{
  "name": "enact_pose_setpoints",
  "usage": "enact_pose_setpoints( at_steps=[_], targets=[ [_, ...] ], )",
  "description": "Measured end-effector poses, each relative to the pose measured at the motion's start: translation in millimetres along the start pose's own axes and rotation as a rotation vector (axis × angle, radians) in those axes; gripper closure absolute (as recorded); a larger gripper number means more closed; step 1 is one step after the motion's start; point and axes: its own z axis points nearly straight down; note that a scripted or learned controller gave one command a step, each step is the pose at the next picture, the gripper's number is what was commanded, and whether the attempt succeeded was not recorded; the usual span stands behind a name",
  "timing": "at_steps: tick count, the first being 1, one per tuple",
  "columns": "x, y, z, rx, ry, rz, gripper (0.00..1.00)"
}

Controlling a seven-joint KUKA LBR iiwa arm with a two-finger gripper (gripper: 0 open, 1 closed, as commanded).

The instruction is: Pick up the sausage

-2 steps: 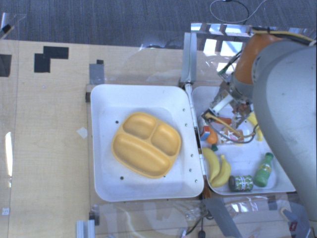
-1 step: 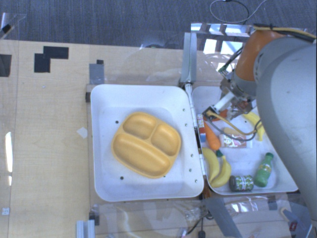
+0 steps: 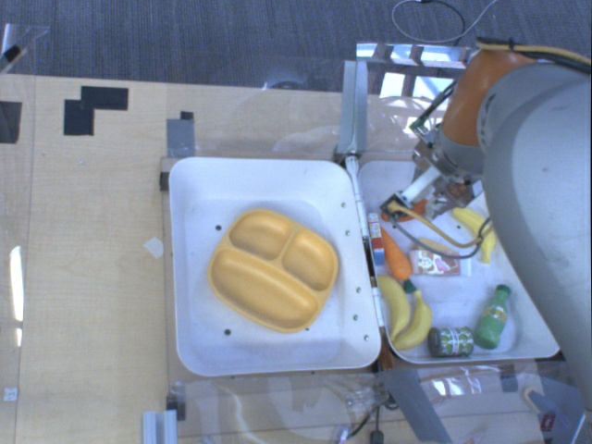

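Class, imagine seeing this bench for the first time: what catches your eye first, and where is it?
The yellow divided plate stands out, alone in the left bin. Next comes the big grey arm reaching in from the right over the right bin, crowded with bananas, a carrot and a green bottle.

Yellow plate point(image 3: 274, 269) in left bin point(image 3: 199, 202)

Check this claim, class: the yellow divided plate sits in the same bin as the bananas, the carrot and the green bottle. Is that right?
Not right. The camera view shows the yellow divided plate in the left-hand bin, while the bananas, the carrot and the green bottle lie in the right-hand bin.
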Motion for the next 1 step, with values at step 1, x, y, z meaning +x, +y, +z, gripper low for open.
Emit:
enact_pose_setpoints(
  at_steps=[1],
  targets=[
    [24.9, -34.3, -104.4, 0.008, -0.008, 0.120, 1.00]
  ],
)
